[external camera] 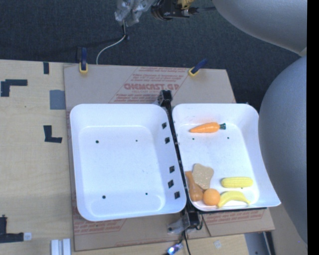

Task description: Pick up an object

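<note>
Nearest to us, in the right bin, we see a banana touching an orange. Just behind them lie a corn cob and a tan bread slice that leans on a brown piece. Farther back a carrot lies alone. The left bin stands beside on the bench. At the far top edge is the pincer; we cannot tell how open it is.
</note>
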